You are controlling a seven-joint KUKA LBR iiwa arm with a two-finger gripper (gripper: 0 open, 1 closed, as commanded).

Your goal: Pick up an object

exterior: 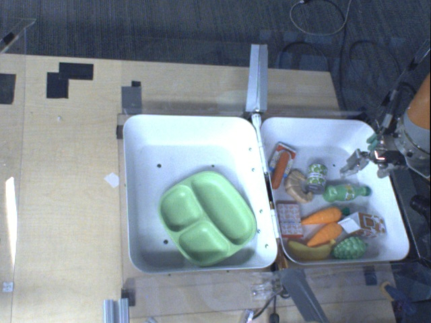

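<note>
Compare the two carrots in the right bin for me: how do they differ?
The upper carrot is longer and lies nearer the green bottle; the lower carrot is shorter, beside the banana. The upper one lies flatter; the lower one tilts more steeply. Both are orange and point the same way.

Green divided plate (207,217) in left bin (141,180), claw (369,161) above right bin (337,130)
</note>
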